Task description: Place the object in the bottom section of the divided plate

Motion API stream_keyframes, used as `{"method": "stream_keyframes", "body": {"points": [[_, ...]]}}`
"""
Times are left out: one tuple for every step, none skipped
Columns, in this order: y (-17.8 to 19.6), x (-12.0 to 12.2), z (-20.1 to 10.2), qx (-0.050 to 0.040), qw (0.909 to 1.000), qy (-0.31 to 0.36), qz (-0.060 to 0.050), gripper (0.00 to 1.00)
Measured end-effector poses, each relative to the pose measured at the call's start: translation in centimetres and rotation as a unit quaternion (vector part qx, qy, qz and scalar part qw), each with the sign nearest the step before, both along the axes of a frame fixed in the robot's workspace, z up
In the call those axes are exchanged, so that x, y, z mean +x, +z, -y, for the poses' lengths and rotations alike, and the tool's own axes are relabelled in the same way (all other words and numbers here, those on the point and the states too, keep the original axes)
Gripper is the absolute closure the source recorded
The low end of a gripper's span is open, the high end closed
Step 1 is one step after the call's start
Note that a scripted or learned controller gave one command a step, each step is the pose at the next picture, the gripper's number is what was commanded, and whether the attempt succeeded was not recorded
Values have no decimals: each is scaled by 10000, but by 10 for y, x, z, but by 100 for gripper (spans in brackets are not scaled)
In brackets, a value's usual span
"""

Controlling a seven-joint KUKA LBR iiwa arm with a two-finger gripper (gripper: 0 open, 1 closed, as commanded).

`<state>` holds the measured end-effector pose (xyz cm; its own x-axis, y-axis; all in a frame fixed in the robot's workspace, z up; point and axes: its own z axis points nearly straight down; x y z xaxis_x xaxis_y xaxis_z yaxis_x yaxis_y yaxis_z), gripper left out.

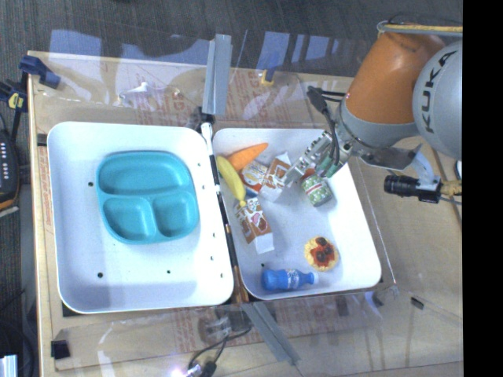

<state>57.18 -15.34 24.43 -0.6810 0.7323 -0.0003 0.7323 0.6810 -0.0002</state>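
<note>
Teal plastic divided plate (148, 194) sits in my left white bin (71, 281). My gripper (314, 166) hangs over the right white bin (357, 242), just above a small green-labelled can (317, 191); I cannot tell its grip.

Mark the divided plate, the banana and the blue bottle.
plate (147, 173): camera view, floor of its large top section
banana (230, 178): camera view, middle of its yellow body
bottle (284, 280): camera view, middle of its blue body
</note>
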Motion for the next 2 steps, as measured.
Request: {"method": "stream_keyframes", "body": {"points": [[-13,60,-66,-4,10000,-72,-6,100],[2,54,-142,-4,9996,-269,-2,100]]}}
